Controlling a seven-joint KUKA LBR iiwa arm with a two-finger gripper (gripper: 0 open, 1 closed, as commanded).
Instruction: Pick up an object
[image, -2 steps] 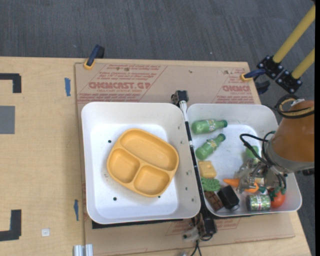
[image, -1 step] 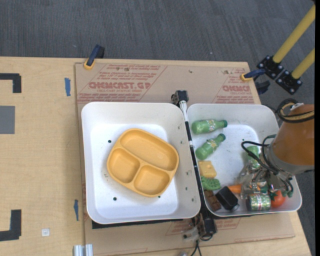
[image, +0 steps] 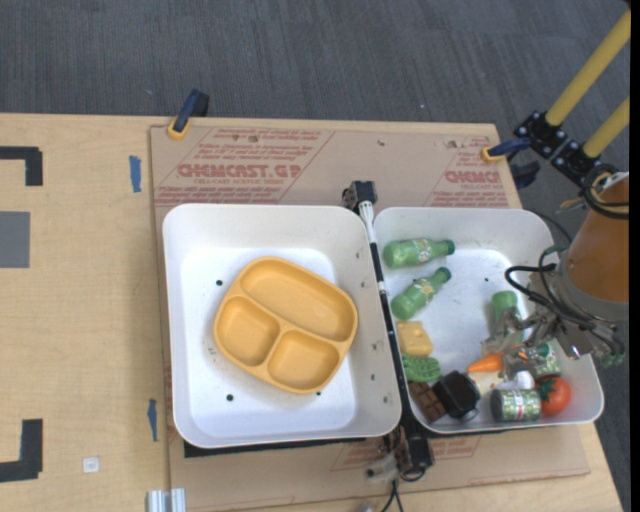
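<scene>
Resting on cardboard bench (image: 250, 165) | grey carpet (image: 300, 50) beyond | claw (image: 525, 335) state unclear

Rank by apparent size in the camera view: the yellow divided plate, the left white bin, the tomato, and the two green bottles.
1. left white bin
2. yellow divided plate
3. the two green bottles, upper and lower, look about alike
4. tomato
</scene>
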